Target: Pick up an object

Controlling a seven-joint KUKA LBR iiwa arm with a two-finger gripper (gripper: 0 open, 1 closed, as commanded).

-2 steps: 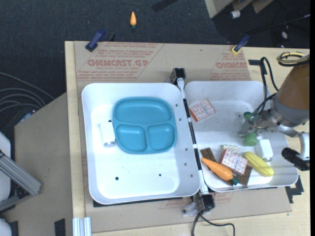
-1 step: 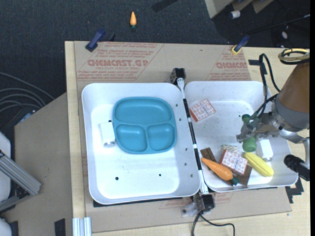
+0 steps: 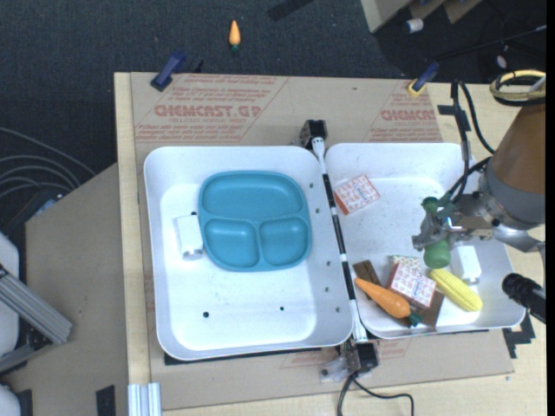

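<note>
across the bench, two shallow white bins are seen side by side. largest on show is the left bin, and on its floor, toward the far edge, a blue divided plate is laid flat; just off the plate's left rim, a small white block is seen. next, the right bin, where the toys are gathered at the near edge. from the right edge the arm is reached in, grey below an orange band, and the gripper is held low over the right half of that bin; whether it is apart or together cannot be told, and nothing can be made out between its tips. just below the gripper a green round object is seen, touching or very near it. toward the near right corner a yellow corn cob is laid at a slant, beside a red-and-white patterned box. an orange carrot is laid by the near left corner, partly over a dark brown piece. a second patterned card is laid alone near the far left of that bin.
</note>
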